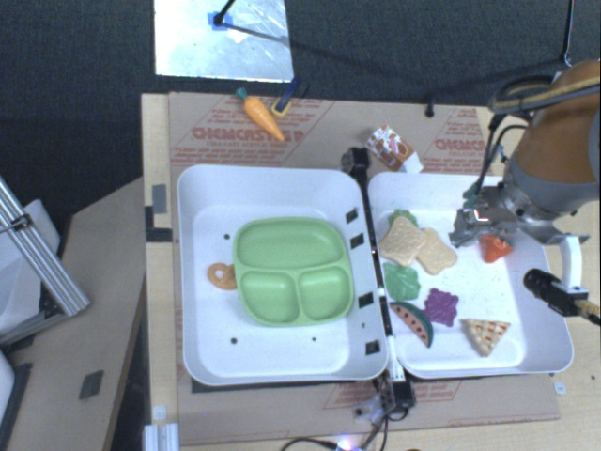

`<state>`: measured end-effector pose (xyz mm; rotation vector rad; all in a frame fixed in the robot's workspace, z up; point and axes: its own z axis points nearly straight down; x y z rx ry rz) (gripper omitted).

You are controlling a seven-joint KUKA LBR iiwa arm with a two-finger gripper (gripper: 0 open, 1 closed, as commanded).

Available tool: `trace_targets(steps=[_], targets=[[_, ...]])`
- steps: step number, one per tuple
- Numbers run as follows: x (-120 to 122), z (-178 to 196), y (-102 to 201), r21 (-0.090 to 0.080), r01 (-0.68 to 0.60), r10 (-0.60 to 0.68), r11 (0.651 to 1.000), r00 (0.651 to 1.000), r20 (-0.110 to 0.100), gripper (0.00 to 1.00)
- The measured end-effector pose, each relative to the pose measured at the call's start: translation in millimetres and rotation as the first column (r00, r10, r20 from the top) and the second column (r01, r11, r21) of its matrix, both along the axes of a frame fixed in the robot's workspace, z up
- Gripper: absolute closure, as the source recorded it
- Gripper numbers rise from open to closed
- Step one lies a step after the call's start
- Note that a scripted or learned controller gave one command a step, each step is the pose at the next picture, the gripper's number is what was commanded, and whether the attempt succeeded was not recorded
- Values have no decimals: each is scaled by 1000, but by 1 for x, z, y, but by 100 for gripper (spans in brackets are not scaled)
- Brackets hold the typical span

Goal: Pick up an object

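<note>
My gripper [472,222] hangs low over the right bin [540,350], near its far right part. A small red toy food piece [496,248] lies just right of and below the gripper, touching or nearly touching it; I see nothing held. Left of the gripper lie two tan bread slices [404,241] [436,252]. Nearer the front lie a green lettuce piece [401,281], purple grapes [441,305], a watermelon slice [413,323] and a pizza wedge [485,334].
The left bin [202,346] holds a green divided plate [291,271] and a small pretzel [222,276]. A toy carrot [262,116] and a small packet [392,148] lie on the cardboard behind the bins. A black fixture [552,292] juts over the right bin's right rim.
</note>
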<state>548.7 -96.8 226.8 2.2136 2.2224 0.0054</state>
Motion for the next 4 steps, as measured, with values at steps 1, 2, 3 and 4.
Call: trace_targets(steps=[1,2,3,4], targets=[[8,6,61,3,-7,7,1000,1000,-3,100],[11,7,95,2,-5,5,1000,1000,-4,100],[14,-10,100,1,-2,2,1000,1000,-6,100],[11,-12,97,0,3,-3,1000,1000,-5,100]])
